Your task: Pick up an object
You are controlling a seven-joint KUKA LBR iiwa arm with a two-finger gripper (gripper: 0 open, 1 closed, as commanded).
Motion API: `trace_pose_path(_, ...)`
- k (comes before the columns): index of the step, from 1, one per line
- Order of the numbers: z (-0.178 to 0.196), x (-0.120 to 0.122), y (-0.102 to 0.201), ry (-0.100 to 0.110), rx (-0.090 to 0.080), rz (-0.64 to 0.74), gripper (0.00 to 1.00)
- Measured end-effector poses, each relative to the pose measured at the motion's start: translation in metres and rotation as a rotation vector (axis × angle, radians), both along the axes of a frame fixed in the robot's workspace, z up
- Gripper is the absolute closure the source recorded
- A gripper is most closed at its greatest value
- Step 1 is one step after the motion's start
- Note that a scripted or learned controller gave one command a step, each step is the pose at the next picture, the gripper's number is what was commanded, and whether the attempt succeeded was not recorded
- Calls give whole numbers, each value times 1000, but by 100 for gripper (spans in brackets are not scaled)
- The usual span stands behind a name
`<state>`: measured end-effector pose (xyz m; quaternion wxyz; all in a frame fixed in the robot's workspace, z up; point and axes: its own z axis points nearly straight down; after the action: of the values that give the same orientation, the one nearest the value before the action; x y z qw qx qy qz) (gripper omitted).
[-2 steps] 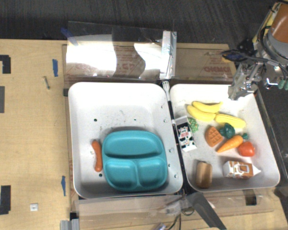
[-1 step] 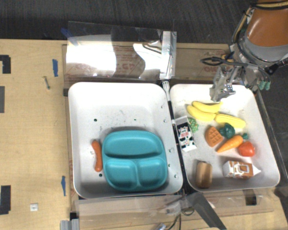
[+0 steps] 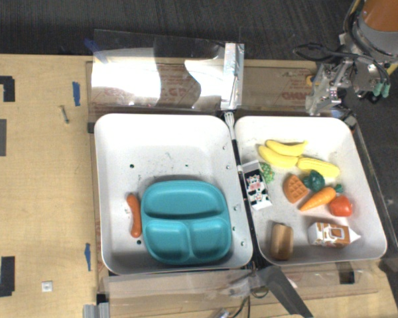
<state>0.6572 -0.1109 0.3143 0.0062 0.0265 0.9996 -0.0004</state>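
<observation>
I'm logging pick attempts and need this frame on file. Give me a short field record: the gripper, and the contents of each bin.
gripper: above the right bin's far edge, nothing between its fingers
left bin: teal divided tray, orange sausage beside it
right bin: bananas, carrot, tomato, waffle, small carton, brown block, card

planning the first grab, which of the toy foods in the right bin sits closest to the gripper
The yellow plastic banana at the right bin's far edge lies closest to the gripper; the orange carrot and red tomato lie farther toward the front.
</observation>
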Motion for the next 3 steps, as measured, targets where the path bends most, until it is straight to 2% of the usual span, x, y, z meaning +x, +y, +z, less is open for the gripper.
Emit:
trace_pose_path(1, 14, -27, -39, 5, 0, -58, 100)
trace_pose_path(2, -34, -12, -12, 10, 2, 40, 100)
trace_pose_path(3, -6, -112, -3, 4, -2, 152, 100)
